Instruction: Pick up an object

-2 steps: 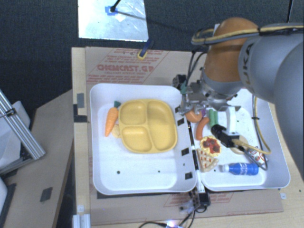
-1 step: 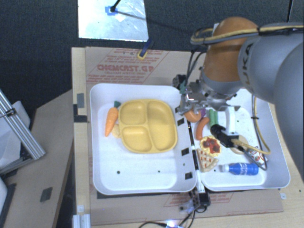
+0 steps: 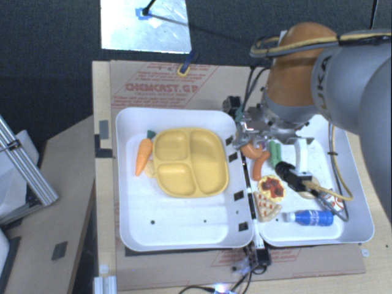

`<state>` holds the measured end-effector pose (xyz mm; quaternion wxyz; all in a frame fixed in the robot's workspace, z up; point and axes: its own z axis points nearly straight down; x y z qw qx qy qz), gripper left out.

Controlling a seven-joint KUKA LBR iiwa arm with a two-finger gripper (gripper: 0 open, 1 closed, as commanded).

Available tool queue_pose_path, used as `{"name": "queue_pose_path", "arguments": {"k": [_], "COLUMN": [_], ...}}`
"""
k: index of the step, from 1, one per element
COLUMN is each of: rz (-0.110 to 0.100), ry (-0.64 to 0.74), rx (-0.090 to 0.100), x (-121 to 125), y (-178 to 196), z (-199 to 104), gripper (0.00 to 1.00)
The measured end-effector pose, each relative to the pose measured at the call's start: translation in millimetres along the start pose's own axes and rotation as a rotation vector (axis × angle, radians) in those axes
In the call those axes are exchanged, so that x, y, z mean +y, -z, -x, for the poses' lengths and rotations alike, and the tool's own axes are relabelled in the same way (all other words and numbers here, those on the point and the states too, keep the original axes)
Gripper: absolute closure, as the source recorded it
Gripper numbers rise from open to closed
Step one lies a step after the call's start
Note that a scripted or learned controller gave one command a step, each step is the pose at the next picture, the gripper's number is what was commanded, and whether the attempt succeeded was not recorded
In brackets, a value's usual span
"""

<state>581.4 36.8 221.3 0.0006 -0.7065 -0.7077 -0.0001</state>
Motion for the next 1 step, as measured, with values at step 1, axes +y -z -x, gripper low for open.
{"name": "queue_pose_path", "arguments": {"k": [1], "rz": [0.004], "ry": [0.003], "rx": [0.0], "x": [19.3], "y": [-1.6], "z": [-0.9], "gripper": [1.0]}}
